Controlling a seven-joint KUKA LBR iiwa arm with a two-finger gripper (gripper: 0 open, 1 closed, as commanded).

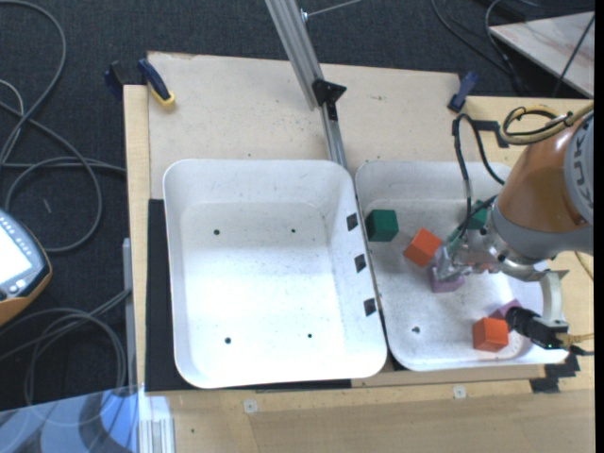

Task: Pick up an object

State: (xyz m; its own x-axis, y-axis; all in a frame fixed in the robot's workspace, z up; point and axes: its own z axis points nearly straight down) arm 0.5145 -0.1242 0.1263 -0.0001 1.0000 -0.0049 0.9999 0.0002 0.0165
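Left bin [189,196]: white, shallow, lying on the plywood worktop [236,102], rim touching the right bin [401,182] along the middle seam. All places below given relative to that right bin.

Outside it, far to the left on the worktop's back corner: a blue and yellow clamp [156,81]. Behind it, rising from the seam: a slanted metal pole [300,41].

Inside it, near the left wall toward the back: a green cube [382,225]. Just right of that, toward the centre: an orange block [423,247], tilted. Touching the centre floor: a purple piece [445,280], directly under the claw [460,267]. Claw down low in the bin's middle, tips at the purple piece; open or closed, cannot tell, the wrist hiding the tips. Near the front rim: a second orange cube [490,333], with another purple bit [508,308] just behind it.

Over the right side: grey arm with orange band [547,182].
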